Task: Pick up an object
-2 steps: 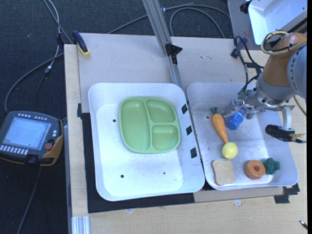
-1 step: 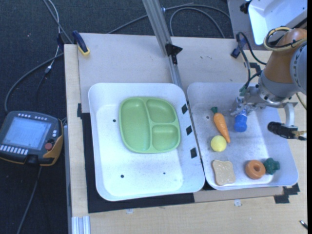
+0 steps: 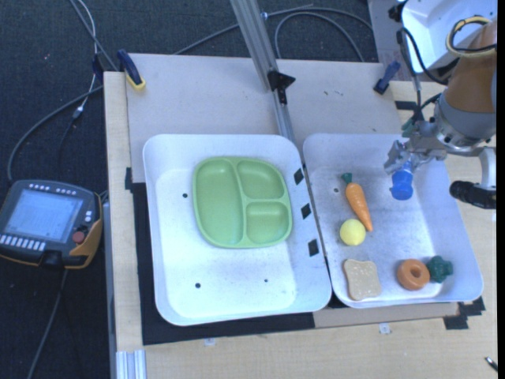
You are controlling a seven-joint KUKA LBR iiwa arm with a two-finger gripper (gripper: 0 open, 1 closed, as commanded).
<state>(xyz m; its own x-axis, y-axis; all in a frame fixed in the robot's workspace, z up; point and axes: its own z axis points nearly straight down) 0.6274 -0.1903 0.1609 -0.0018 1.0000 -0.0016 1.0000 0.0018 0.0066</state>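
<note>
My pincer [image 3: 407, 164] hangs over the right bin [image 3: 465, 290], the blue object [image 3: 402, 185] directly beneath its tips; I cannot tell whether it grips.

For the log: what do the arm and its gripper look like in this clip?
The arm is pale grey to white with smooth rounded casings and a broad orange band above the wrist. A dark cable loops down beside it toward the wrist. Below the band sits a grey metallic ring, then the gripper, a small grey metal piece with angular parts. A black part sticks out beside it.
</note>
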